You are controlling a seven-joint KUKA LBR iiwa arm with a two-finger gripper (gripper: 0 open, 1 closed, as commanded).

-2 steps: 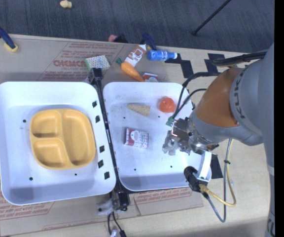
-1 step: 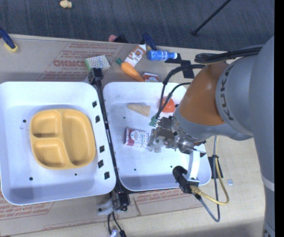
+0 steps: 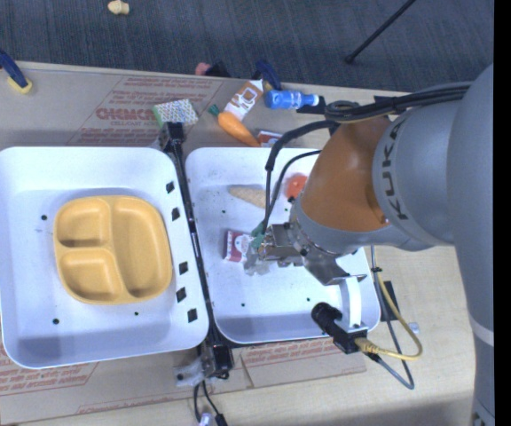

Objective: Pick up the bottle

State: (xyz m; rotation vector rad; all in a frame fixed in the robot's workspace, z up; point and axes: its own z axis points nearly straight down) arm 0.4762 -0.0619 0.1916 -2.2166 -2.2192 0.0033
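A yellow three-compartment plastic tray [image 3: 112, 248] is lying in the left shallow white bin [image 3: 16, 185]; the right white bin [image 3: 211, 185] is sitting just beside it, holding a small red packet [image 3: 235, 246].

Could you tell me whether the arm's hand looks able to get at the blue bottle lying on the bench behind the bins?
Probably yes. The blue bottle lies on its side outside the right bin with nothing over it, though the hand is low inside that bin and must lift over the rim.
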